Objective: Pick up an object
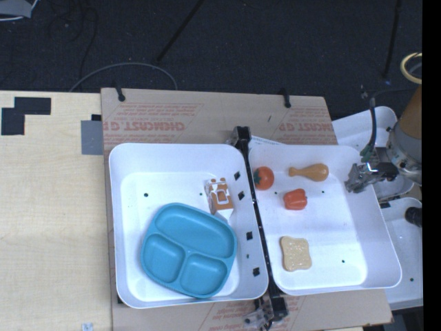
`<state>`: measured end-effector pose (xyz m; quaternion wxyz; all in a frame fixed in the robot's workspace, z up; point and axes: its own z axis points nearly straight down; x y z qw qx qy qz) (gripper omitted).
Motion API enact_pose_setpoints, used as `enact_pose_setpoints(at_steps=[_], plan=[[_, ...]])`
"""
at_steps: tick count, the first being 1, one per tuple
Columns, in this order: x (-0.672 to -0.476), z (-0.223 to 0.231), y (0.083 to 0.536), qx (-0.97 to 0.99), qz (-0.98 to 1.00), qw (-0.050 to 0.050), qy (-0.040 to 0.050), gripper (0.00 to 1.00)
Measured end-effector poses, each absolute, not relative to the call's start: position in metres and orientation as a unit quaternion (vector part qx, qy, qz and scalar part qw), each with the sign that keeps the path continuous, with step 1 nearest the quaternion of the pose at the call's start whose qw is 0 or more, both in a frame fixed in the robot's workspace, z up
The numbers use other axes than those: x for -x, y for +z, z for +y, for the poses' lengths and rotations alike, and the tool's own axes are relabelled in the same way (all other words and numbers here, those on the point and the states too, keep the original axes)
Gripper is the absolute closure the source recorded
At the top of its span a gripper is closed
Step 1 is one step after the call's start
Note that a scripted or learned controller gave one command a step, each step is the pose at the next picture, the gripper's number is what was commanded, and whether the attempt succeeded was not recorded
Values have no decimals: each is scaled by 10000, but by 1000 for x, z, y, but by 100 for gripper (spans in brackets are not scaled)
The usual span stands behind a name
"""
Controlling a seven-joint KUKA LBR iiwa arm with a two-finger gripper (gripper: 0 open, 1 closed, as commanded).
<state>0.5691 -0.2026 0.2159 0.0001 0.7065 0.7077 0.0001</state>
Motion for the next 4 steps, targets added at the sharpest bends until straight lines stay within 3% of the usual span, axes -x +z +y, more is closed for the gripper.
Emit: enact_pose_setpoints(at_steps=[2,4], plan=[[-594,-93,222,-7051,7091,-15,1,100],[-596,2,233,-7054,7088,-19,-5,100]])
